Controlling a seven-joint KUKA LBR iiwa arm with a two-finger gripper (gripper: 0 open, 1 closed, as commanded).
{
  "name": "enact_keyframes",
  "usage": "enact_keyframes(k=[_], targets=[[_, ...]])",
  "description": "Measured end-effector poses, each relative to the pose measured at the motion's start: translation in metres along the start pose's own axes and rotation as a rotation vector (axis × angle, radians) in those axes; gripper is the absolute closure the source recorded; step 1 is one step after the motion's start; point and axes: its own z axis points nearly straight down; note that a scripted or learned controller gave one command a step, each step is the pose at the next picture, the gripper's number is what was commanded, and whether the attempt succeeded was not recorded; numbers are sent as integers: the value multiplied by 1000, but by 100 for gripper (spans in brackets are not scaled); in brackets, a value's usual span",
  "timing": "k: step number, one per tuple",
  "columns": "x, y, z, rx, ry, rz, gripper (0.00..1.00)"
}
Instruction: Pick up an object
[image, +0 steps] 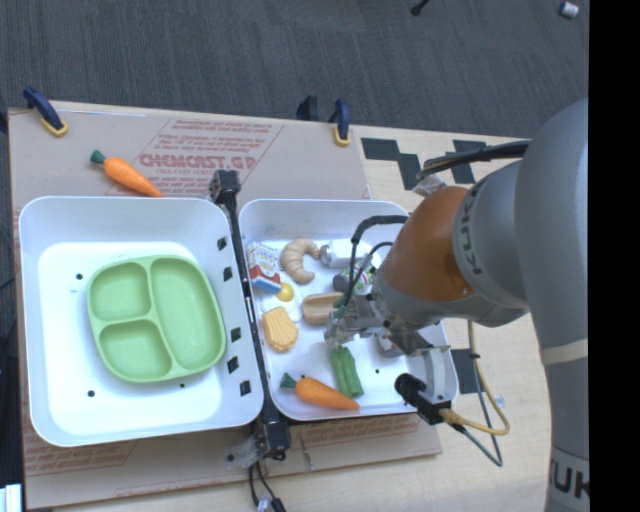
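The grey arm (530, 240) reaches in over the right bin (330, 208), orange band (425, 250) showing above the wrist, and the fingers (345, 325) sit low among the toy food. Whether they are spread or pinched together, I cannot tell; the wrist hardware crowds that spot.

Just below the fingers lies a green vegetable piece (347, 372), slanted, its top end right up near them. Whether they touch it is not clear. Beside that piece, further from the fingers toward the bin's near wall, an orange carrot (322, 393) lies on its side. Just left of the fingers is a tan bun-like piece (320, 308), and beyond it a yellow corn piece (279, 328) and a small yellow ball (286, 293). Up and to the left of the fingers rests a croissant (297, 258), with a red-and-white packet (263, 265) against the bin's left wall.

Well away to the left, the other white bin (60, 225) carries a green divided plate (155, 318). Outside both bins, far up and left of the fingers, a second carrot (125, 173) lies on the cardboard sheet (290, 150) covering the bench.
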Motion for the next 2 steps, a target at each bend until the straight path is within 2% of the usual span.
enact_keyframes(k=[1, 2], targets=[[-11, 45, -65, -2, 0, 8, 100], [-10, 44, -65, -1, 0, 8, 0]])
